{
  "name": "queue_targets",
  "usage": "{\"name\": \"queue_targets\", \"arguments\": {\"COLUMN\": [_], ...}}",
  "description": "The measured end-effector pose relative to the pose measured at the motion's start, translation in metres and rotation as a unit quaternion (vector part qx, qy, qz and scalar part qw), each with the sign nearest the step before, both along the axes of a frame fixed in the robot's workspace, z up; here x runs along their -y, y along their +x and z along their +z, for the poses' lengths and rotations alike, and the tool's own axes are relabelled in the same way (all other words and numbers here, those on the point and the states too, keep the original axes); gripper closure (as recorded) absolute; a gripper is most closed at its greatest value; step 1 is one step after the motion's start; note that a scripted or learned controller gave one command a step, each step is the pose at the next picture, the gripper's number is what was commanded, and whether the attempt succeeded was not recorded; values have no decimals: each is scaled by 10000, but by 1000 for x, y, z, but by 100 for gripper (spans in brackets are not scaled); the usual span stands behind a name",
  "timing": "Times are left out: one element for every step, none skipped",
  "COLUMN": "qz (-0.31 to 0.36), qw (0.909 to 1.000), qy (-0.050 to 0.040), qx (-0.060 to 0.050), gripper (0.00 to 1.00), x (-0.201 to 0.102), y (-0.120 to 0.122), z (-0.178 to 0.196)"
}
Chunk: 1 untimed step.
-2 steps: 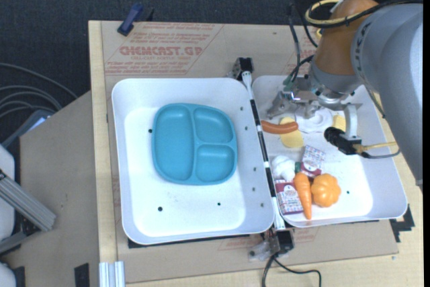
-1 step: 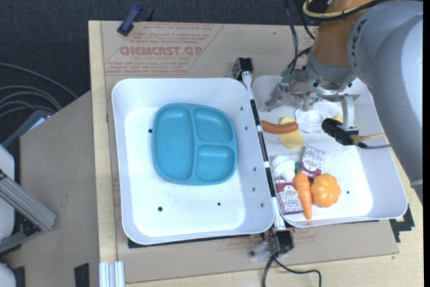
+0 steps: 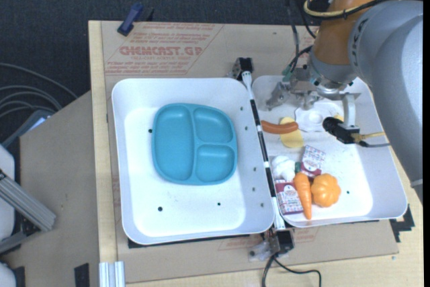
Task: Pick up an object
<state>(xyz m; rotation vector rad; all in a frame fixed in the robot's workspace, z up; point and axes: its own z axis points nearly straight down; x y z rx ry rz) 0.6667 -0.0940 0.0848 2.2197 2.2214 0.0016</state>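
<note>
1. We read clock directions on the camera view, with 12 o'clock at its top edge.
2. The left bin (image 3: 134, 201) holds a blue divided plate (image 3: 195, 144), set toward the bin's 12 o'clock half.
3. The right bin (image 3: 369, 178) holds all the loose objects:
   - a sausage (image 3: 279, 125);
   - a yellow piece (image 3: 293, 140), touching the sausage at its 5 o'clock;
   - a white item (image 3: 311, 119);
   - a small packet (image 3: 313, 159);
   - a white round piece (image 3: 283, 166).
4. At the 6 o'clock end, a carrot (image 3: 304, 195) lies between a red-and-white carton (image 3: 287, 199) and an orange pumpkin (image 3: 326, 189). The carrot touches both, so this group is crowded.
5. The shared rim (image 3: 259, 138) between the bins runs from 12 to 6 o'clock. The sausage, the white round piece and the carton lie just beside it.
6. Bare bin floor shows along the right bin's 3 to 4 o'clock side.
7. The end effector (image 3: 293, 97) sits at the right bin's 12 o'clock end. We cannot tell whether it is apart or together.
8. The sausage lies near the end effector at its 7 o'clock. The white item lies just beside it at its 5 o'clock.
9. On the table (image 3: 168, 54), a blue clip (image 3: 131, 18) lies at the 11 o'clock corner. A black clamp (image 3: 243, 67) sits at the 12 o'clock end of the shared rim.
</note>
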Motion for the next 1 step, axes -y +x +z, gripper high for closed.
{"name": "queue_targets", "arguments": {"qz": [-1], "qw": [10000], "qy": [0], "qx": [-2], "gripper": [0], "x": [-1], "y": [0], "z": [0]}}
